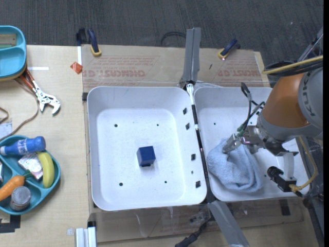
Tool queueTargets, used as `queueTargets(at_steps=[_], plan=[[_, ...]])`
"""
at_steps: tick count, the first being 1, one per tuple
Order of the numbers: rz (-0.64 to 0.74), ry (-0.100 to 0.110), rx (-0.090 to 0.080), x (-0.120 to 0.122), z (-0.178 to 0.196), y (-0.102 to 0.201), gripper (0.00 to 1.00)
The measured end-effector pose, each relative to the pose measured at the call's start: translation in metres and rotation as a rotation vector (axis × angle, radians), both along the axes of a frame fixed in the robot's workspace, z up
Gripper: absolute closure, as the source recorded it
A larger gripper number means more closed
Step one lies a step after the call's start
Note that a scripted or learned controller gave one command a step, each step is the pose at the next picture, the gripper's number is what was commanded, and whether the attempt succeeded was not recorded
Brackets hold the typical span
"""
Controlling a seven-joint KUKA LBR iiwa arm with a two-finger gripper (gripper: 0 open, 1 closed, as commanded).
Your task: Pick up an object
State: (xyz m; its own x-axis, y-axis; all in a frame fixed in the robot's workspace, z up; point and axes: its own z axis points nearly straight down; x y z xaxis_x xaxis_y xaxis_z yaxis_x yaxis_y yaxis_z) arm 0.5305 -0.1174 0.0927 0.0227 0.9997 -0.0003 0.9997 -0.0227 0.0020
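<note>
Spotted the gripper (232,144) down low in the right bin (221,102), touching or just above the far left edge of the crumpled pale blue cloth (237,168) heaped toward that bin's near left corner; couldn't tell whether spread, pressed together or pinching. Saw nothing lifted: found the cloth lying on the bin floor and the blue cube (146,156) sitting well apart in the left bin (128,122), slightly nearer than centre. Judged the pick barely begun, with grasp unconfirmed and the whole lift left to do.
</note>
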Motion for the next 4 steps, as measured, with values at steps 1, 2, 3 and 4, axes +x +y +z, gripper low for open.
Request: queueTargets(at_steps=[1,2,3,4], plan=[[0.074,0.001,0.000,0.018,0.000,0.019,0.00],[-0.198,0.003,-0.001,0.040,0.044,-0.061,0.00],[-0.339,0.003,-0.001,0.010,0.104,-0.061,0.00],[-0.528,0.004,-0.001,-0.024,0.129,-0.081,0.00]])
